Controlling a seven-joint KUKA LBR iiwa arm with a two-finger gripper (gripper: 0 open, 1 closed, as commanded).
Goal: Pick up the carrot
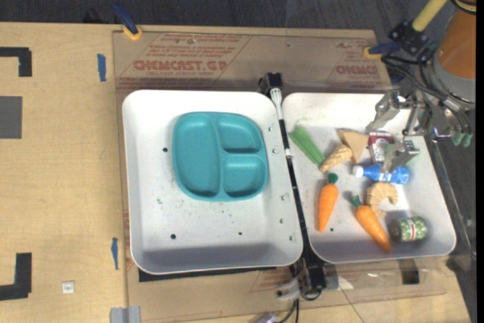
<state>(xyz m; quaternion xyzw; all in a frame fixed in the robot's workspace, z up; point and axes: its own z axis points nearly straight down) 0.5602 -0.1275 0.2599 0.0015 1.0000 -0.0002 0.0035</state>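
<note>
Two orange carrots lie in the right bin (442, 234). One carrot (327, 206) points toward the front near the bin's left wall. The other carrot (372, 225) lies slanted at the front, between a shrimp-like piece (382, 195) and a small green can (408, 228). My gripper (389, 138) hangs over the bin's back right part, open, with nothing held between its fingers. It is above a red-and-white item (378, 140) and a blue bottle (387, 175), well behind both carrots.
The right bin also holds a green vegetable (306, 143) and tan bread-like pieces (342, 150). A teal divided plate (221, 155) lies in the left bin (144, 238). The grey arm with its orange band (457, 49) comes in from the right.
</note>
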